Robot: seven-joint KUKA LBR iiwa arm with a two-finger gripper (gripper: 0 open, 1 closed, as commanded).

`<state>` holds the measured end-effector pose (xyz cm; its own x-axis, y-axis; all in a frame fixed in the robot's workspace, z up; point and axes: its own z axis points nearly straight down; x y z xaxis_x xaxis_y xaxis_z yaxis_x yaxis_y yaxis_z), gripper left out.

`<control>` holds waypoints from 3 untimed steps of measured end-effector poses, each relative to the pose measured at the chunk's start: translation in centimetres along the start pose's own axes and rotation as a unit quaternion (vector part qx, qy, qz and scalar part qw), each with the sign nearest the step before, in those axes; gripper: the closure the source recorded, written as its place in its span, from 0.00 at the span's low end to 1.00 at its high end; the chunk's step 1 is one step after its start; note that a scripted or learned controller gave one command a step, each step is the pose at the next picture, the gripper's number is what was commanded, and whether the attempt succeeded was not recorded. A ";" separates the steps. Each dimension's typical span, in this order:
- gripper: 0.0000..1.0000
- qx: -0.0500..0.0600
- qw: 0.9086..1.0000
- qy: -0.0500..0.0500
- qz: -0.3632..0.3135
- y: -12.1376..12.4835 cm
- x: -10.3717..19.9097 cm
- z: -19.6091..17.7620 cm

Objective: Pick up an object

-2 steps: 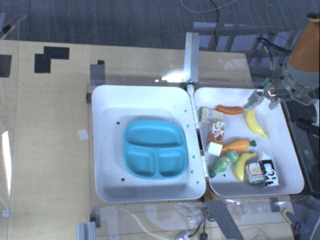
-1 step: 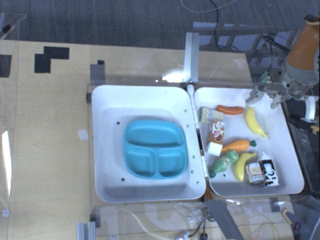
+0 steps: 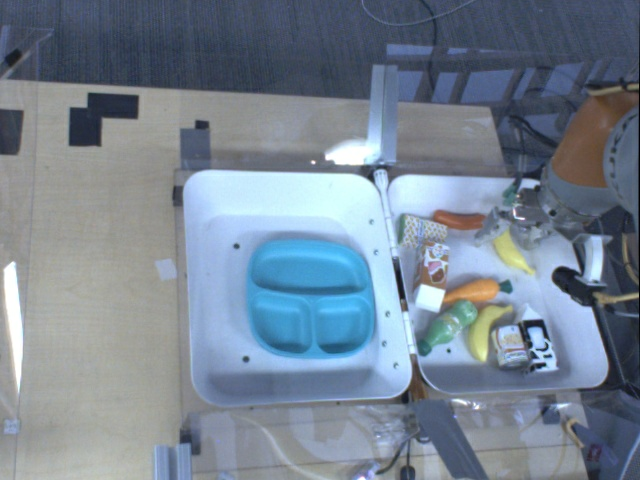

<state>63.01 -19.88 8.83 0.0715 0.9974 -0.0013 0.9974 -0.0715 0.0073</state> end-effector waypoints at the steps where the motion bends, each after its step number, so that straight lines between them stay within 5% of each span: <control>1: 1.00 -0.003 1.000 0.000 -0.001 0.2 0.1 -1.3; 2: 1.00 0.002 0.999 0.001 0.038 1.8 4.8 -0.7; 3: 1.00 0.001 1.000 0.000 0.022 3.5 7.4 -8.9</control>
